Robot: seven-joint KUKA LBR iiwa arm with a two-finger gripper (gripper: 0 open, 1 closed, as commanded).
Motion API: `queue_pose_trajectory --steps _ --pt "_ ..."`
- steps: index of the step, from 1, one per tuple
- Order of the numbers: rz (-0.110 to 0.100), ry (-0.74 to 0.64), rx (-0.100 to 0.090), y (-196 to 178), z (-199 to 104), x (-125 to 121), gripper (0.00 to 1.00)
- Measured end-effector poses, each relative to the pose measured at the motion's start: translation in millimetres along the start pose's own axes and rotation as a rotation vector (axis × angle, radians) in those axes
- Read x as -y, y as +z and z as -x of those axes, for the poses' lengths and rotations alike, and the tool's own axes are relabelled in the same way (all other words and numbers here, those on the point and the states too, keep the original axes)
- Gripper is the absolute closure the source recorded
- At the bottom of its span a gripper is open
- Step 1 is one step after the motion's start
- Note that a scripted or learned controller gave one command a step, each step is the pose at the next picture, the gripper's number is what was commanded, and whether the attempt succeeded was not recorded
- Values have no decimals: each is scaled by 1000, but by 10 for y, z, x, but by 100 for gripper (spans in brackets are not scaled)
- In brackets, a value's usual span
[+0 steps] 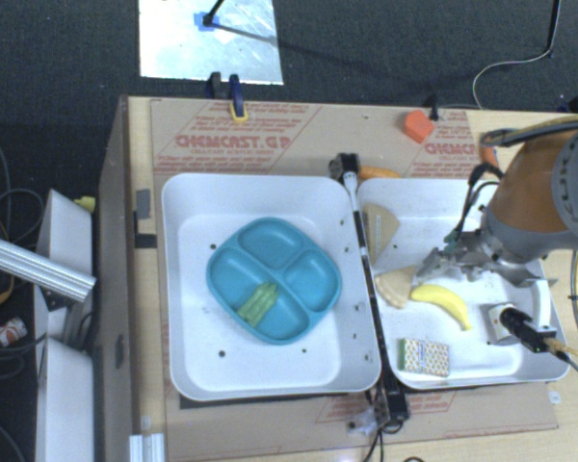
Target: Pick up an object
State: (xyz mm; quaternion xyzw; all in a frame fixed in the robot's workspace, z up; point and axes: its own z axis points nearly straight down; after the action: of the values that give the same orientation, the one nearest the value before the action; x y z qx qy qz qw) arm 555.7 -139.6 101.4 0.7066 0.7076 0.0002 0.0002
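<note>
Cardboard sheet (260,138) with red print covers the bench top. It's easily the biggest thing here, and it spreads out under the claw (433,269) on every side. Next come the two white bins, set side by side. The right bin (433,210) is the one the claw hangs over, and the left bin (188,258) lies off to the claw's left in the view.

The grey arm (535,200) with its orange band reaches in from the right and ends at the claw, low over the middle of the right bin. Honestly can't tell from this angle whether the claw is released or clenched.

Well to the left of the claw, a blue divided plate (299,277) sits in the middle of the left bin. Up and to the left of the claw, a tan wedge (383,231) rests by the right bin's left wall.

The banana (443,303) is the closest thing to the claw. It lies just below it in the view, on the bin floor. A pale flat piece (393,287) sits right beside the banana's left end, down-left of the claw. Further down from the claw, a small box (424,356) with a green pattern lies near the bin's front wall.

Back on the plate, far left of the claw, a green piece (258,302) lies in the lower-left compartment. An orange block (417,126) sits on the cardboard well above the claw, past the bin. A smaller orange bit (380,172) shows at the right bin's far rim, up-left of the claw.
</note>
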Motion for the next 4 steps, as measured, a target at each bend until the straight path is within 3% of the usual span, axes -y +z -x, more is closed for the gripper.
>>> queue_pose_trajectory --steps 1,2,3,4 --pt "4 2 5 163 -515 186 0" --pt "2 1 2 -60 -68 -52 0" --pt "-1 1 0 117 -293 435 0" --pt "2 -1 0 10 -292 423 100"
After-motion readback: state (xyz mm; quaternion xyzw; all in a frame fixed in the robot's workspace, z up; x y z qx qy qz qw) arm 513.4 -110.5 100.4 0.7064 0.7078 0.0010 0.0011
